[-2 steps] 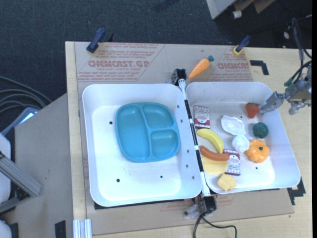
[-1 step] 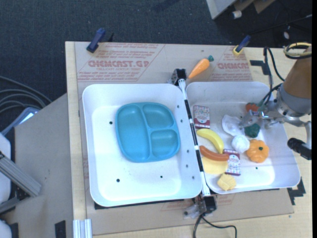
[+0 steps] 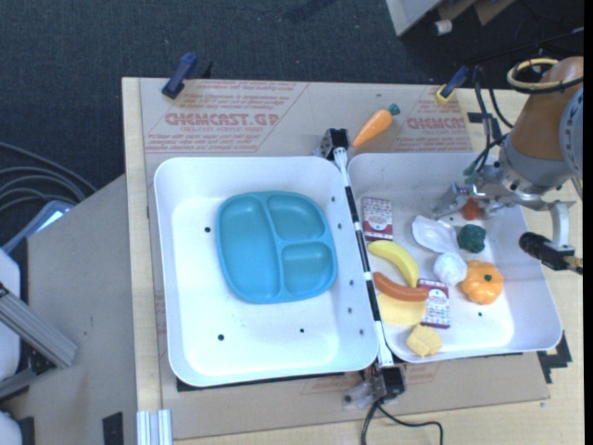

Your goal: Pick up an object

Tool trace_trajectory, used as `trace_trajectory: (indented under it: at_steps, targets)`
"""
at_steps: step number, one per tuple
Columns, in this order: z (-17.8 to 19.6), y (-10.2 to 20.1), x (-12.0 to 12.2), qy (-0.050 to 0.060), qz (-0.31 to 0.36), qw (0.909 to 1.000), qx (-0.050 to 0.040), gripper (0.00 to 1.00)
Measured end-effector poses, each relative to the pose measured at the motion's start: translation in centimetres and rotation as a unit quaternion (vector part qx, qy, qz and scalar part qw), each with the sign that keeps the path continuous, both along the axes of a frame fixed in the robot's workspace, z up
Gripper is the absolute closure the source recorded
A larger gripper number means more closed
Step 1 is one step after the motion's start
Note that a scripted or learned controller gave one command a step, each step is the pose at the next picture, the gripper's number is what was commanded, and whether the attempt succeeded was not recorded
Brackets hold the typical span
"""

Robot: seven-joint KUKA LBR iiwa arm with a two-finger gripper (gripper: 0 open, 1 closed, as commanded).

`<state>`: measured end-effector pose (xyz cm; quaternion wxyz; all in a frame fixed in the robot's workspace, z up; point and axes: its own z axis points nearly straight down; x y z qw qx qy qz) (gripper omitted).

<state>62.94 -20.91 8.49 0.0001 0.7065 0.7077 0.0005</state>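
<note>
While hanging low at the far end of the right bin [image 3: 537,336], crowds a small red piece [image 3: 471,210] and a dark green piece [image 3: 473,238] lying just beside each other. Impossible to tell how wide the tool [image 3: 473,198] stands, or whether anything sits in it; masked by the grey wrist and the orange band [image 3: 542,119] above.

Likely trouble from here:
- Closing on two things at once, given the red and green pieces packed so near, with a white scrap [image 3: 431,233] and a white ball [image 3: 449,267] close by.
- Nudging a round thing away instead of gripping it; looks probable for the ball and the orange pumpkin [image 3: 482,283], both apt to roll.
- Scraping the bin's rim, being so near the wall.
- Snagging the loose cables [image 3: 491,109] trailing by the arm.

Well apart from the tool, toward the divider: a small carton [image 3: 377,218], a banana [image 3: 394,260], a sausage [image 3: 400,290] on a yellow slab [image 3: 405,311]. Hard to name: the red piece, half hidden under the tool. Outside both bins, on the tabletop [image 3: 139,248], a carrot [image 3: 372,126]. Over in the left bin [image 3: 185,341], a blue divided plate [image 3: 276,247].
</note>
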Motion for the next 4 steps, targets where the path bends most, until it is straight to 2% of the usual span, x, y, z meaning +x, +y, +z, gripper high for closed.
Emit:
trace_trajectory:
  at_steps: [1, 2, 3, 4]
  targets:
    - [1.1, 0.0, 0.1, -0.001, 0.001, 1.0, -0.001, 1.0]
    - [1.1, 0.0, 0.1, -0.001, 0.001, 1.0, -0.001, 0.0]
    - [2.1, 0.0, 0.1, -0.002, 0.001, 1.0, -0.0018, 1.0]
    - [2.1, 0.0, 0.1, -0.002, 0.001, 1.0, -0.0018, 0.0]
